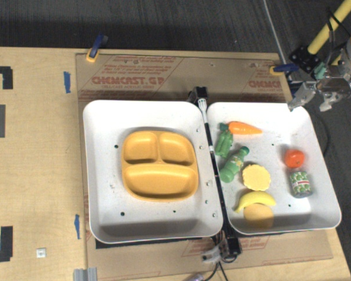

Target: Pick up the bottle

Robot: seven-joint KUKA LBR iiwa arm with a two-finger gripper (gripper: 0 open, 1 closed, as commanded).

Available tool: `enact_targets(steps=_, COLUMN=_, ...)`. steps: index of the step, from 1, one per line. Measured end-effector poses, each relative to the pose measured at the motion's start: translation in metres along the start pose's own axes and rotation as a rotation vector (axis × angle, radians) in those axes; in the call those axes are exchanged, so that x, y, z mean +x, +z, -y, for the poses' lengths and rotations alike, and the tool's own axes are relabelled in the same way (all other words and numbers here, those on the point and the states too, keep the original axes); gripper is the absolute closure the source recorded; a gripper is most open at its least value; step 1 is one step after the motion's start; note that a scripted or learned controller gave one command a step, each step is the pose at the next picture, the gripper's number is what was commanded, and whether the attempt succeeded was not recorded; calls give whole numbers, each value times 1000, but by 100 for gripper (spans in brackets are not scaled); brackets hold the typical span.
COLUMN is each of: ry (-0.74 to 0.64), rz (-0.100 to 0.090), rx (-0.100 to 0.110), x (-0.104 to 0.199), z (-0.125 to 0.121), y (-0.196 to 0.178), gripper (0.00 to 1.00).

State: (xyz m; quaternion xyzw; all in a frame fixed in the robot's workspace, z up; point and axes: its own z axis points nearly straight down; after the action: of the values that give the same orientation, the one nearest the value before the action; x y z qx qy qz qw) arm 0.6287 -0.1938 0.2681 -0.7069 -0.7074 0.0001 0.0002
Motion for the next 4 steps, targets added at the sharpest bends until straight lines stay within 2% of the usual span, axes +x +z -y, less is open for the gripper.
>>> enact_targets(steps=1, ry=137, rz=0, rx=-1, x=63, z=28, y=146, gripper=0)
enact_targets(steps=2, ry=394, rz=-1, rx=-6, x=98, z=38, y=181, gripper=0)
enact_targets(steps=3, ry=317, rz=1, rx=-4, x=87, z=124, y=181, gripper=0)
enact_targets(steps=4, ry=319, rz=5, rx=-9, x=85, z=124, y=171, gripper=100)
